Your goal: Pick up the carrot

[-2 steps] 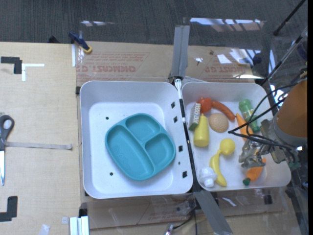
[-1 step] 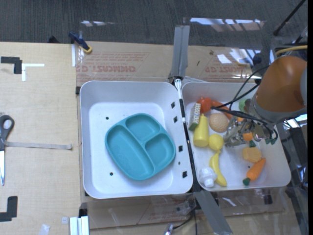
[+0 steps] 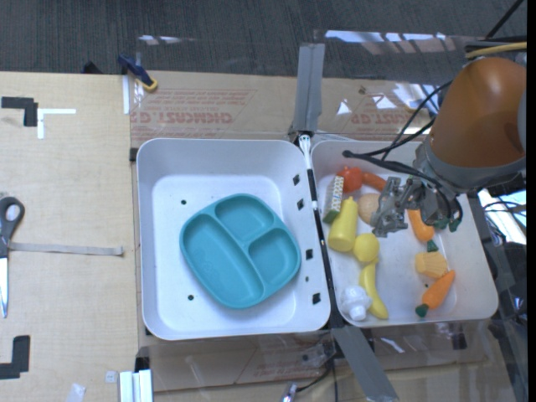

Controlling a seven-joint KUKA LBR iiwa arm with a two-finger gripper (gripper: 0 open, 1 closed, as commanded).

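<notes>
The carrot (image 3: 439, 291) is orange with a green tip and lies tilted at the front right of the right bin (image 3: 477, 249). My gripper (image 3: 392, 211) hangs over the middle of that bin, up and to the left of the carrot and well apart from it. It sits close to a beige egg-shaped item (image 3: 368, 206) and a second orange vegetable (image 3: 421, 226). The grey arm with its orange band (image 3: 486, 111) covers the bin's back right corner. Nothing shows held by the gripper.
Toy food crowds the right bin: a yellow bottle (image 3: 343, 227), a lemon (image 3: 366, 247), a banana (image 3: 374, 296), a yellow wedge (image 3: 431, 264) just above the carrot and a red piece (image 3: 352, 178). A teal divided plate (image 3: 241, 249) lies in the left bin (image 3: 155, 224).
</notes>
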